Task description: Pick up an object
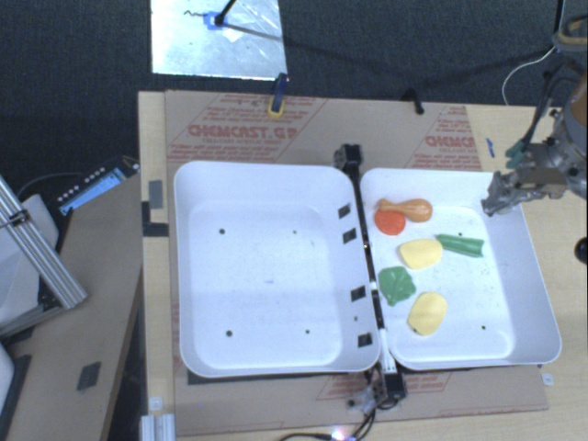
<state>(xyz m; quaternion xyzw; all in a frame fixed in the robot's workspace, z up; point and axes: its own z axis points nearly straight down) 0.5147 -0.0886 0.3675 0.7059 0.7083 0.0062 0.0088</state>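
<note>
On the worktop [230,118] two shallow white bins sit side by side. Inside the right bin [528,333] lie six small things. An orange piece [411,209] rests near the far wall, touching a red round piece [390,222] just below it. A pale yellow piece [421,253] lies near the middle, with a long green piece [460,244] just beside it towards the arm. A broader green leaf-shaped piece [396,285] sits near the divider, and a second yellow piece [427,312] lies close beside it, nearer the front. The left bin [266,265] shows only its bare white floor. Over the right bin's far right corner hangs the jaws [497,202] of the grey arm, above the rim and apart from every piece. Whether they stand open or closed I cannot tell; nothing shows between them.
</note>
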